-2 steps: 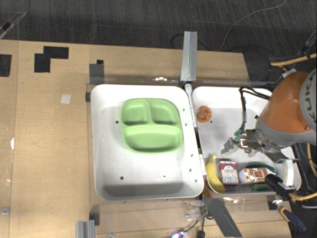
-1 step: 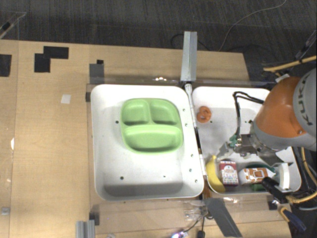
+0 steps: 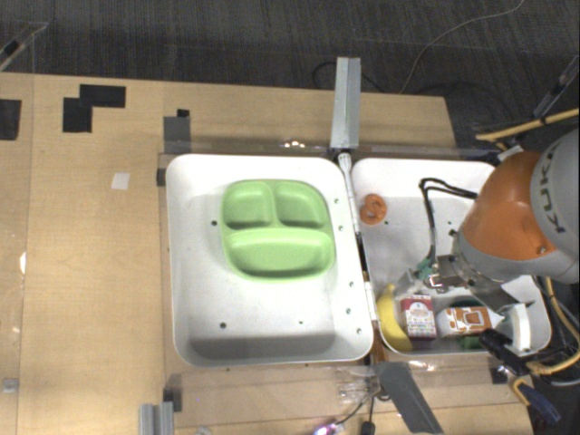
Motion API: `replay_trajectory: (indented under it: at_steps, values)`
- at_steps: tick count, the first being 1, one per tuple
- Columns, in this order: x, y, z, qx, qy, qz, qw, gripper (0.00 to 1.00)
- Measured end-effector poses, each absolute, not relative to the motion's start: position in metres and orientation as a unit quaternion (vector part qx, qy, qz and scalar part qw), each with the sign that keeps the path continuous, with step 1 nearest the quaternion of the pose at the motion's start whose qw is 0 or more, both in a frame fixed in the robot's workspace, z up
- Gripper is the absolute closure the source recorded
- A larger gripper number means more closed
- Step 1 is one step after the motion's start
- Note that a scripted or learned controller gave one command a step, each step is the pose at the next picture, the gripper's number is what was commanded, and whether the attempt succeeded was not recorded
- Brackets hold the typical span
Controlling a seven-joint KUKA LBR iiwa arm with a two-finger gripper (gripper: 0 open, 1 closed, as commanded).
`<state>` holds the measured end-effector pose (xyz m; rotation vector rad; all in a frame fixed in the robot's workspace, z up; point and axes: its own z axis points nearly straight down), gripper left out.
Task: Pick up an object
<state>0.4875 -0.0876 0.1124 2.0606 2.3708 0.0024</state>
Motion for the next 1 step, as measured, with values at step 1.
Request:
replay_trajectory:
  at_steps: [1]
  values:
    - [0.5150, -0.0865, 0.1296, 0.635, 0.772, 0.0011, 0.001, 0.00]
